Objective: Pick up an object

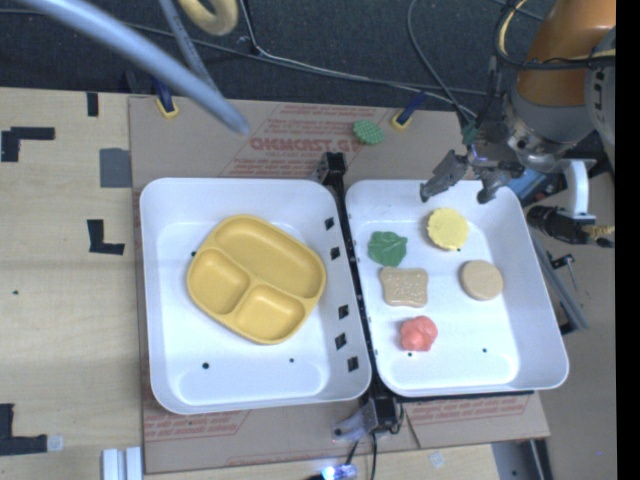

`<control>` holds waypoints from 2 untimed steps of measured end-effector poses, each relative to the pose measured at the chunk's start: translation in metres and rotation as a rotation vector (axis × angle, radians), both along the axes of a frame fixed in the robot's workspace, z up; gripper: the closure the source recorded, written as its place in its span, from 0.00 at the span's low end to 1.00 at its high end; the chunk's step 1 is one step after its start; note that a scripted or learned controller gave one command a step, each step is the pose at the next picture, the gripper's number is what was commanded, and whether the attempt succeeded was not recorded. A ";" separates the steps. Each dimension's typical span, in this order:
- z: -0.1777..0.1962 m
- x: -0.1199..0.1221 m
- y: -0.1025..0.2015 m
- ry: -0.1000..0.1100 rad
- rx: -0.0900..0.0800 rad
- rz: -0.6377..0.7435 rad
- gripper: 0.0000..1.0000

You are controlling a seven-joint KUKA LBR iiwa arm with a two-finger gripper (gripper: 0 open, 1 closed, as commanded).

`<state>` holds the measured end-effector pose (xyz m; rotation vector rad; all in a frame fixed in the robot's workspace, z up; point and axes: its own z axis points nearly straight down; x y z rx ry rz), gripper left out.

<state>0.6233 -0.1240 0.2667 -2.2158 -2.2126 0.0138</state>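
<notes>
My end effector (pixel 463 180) hangs wide open and holds nothing, at the back of the right bin (pixel 530 363). The yellow toy (pixel 447 228) lies just below it, so I judge it the easiest pick.

We see two white bins: the left bin (pixel 160 268) carries a mustard-yellow divided tray (pixel 256 278). In the right bin (pixel 530 318), taking the tan speckled toast piece (pixel 404 287) as our landmark, a dark green leafy piece (pixel 387 247) sits above it, a red piece (pixel 418 333) below it, a beige round piece (pixel 481 280) to its right, and a bright yellow round piece (pixel 447 228) up and right. The worktop (pixel 60 268) is pale wood with black marks.
</notes>
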 end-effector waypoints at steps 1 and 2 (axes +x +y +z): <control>0.007 0.002 0.000 -0.012 -0.002 0.003 0.00; -0.058 0.000 0.001 -0.006 -0.001 0.003 0.00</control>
